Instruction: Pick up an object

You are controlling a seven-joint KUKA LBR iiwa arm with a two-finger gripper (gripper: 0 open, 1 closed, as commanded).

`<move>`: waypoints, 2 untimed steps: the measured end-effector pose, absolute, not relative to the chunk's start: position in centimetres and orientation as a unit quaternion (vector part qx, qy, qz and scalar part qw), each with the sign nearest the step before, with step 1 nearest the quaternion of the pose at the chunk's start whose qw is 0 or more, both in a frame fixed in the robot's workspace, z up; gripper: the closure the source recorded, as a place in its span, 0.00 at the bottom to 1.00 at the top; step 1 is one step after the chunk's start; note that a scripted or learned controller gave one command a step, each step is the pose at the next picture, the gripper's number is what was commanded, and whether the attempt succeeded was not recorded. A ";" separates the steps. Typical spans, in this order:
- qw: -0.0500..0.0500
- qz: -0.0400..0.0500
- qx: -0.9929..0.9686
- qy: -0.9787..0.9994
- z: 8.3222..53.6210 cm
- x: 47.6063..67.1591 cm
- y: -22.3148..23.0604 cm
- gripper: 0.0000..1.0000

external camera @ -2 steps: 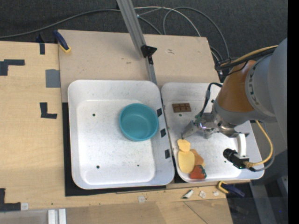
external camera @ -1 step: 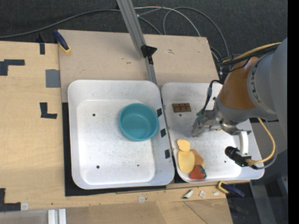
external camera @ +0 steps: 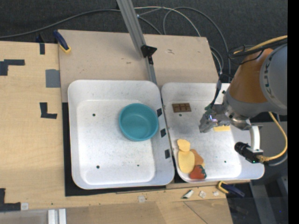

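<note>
The gripper [external camera: 208, 123] hovers low in the right bin [external camera: 243, 171]; whether it is open cannot be told. A yellow block [external camera: 222, 129] lies just beside it. Centre over the block before descending.

The arm [external camera: 275, 78] is fat, round and grey with a big orange band. Its gripper [external camera: 208, 123] is small, grey metal. A yellow cable [external camera: 280, 143] loops beside it.
</note>
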State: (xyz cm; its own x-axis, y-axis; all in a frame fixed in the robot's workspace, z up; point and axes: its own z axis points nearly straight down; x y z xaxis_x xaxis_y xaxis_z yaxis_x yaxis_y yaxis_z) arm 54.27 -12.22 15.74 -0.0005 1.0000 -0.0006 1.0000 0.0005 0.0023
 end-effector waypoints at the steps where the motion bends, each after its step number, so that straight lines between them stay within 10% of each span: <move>1: 0.002 0.001 0.707 0.708 20.1 54.7 -12.5 1.00; 2: 0.000 0.000 0.707 0.708 20.4 54.7 -12.4 1.00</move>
State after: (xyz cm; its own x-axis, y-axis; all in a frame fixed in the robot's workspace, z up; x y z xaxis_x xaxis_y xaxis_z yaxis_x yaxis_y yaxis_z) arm 54.73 -12.44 20.44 -0.0012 1.0000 0.0004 1.0000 0.0012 -0.0008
